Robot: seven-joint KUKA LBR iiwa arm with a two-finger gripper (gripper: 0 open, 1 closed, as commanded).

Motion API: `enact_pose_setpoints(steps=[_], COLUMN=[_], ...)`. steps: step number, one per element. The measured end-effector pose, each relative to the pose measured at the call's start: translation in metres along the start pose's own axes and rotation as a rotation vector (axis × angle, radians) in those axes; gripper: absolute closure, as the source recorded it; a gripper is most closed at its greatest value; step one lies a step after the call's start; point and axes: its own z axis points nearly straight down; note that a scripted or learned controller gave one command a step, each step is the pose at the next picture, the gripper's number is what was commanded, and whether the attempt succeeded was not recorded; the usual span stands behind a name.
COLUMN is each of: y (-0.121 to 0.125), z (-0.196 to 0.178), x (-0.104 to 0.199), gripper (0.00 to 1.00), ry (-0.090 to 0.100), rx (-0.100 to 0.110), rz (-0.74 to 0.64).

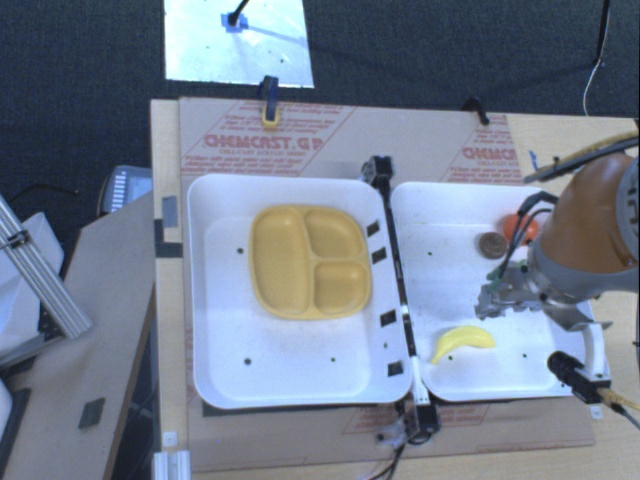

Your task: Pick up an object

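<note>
A yellow banana (462,343) lies in the right bin (440,228) near its front edge. A brown round disc (492,244) rests further back, and an orange object (518,228) sits beside it, partly hidden by the arm. My gripper (497,299) hangs over the right bin, just above and to the right of the banana, below the brown disc. Nothing shows between its fingers.
The left bin (215,268) holds a yellow divided plate (308,261). A black clamp strip (390,278) runs between the bins. The grey and orange arm (590,233) covers the right bin's right side.
</note>
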Motion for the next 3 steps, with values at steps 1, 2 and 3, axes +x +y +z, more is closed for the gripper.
enact_pose_setpoints(steps=[1,2,3], y=[-0.002,-0.001,0.001], z=[-0.043,-0.105,-0.123], x=[-0.002,0.004,0.003], gripper=[1.00,1.00,1.00], ry=[-0.001,-0.001,0.000], rx=[-0.002,-0.004,-0.001], rz=[-0.003,-0.004,-0.004])
